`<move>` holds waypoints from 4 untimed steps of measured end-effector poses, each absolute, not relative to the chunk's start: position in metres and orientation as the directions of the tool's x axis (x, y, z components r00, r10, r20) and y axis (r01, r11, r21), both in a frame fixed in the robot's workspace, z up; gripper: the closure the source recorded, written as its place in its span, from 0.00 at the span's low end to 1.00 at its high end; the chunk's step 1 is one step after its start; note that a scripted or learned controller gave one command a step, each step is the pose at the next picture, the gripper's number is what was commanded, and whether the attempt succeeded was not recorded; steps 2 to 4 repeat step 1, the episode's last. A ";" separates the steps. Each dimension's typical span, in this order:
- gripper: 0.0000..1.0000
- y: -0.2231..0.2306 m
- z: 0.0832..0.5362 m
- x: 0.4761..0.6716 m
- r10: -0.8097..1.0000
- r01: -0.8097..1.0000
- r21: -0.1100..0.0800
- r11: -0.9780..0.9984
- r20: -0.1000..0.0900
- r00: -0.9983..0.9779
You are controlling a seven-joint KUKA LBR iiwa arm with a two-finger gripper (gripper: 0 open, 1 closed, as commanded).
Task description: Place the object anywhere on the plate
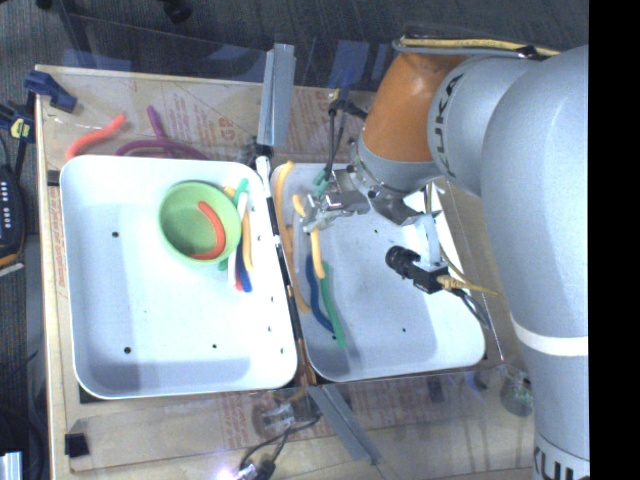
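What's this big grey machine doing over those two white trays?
A robot arm reaches in from the right, its pincer low over the right tray, near a bundle of coloured sticks by that tray's left wall. In the left tray sits a green plate with a red curved piece already on it and more sticks beside it.
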State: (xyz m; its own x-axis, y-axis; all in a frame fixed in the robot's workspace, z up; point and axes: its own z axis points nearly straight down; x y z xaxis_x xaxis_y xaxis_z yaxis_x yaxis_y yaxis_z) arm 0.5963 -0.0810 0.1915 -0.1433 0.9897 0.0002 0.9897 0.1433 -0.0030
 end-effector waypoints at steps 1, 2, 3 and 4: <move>0.00 -0.081 0.192 0.596 0.990 0.990 -0.003 0.143 0.000 -0.143; 0.00 -0.081 0.192 0.596 0.990 0.990 -0.003 0.143 0.000 -0.143; 0.00 -0.081 0.192 0.596 0.990 0.990 -0.003 0.143 0.000 -0.143; 0.00 -0.081 0.192 0.596 0.990 0.990 -0.003 0.143 0.000 -0.143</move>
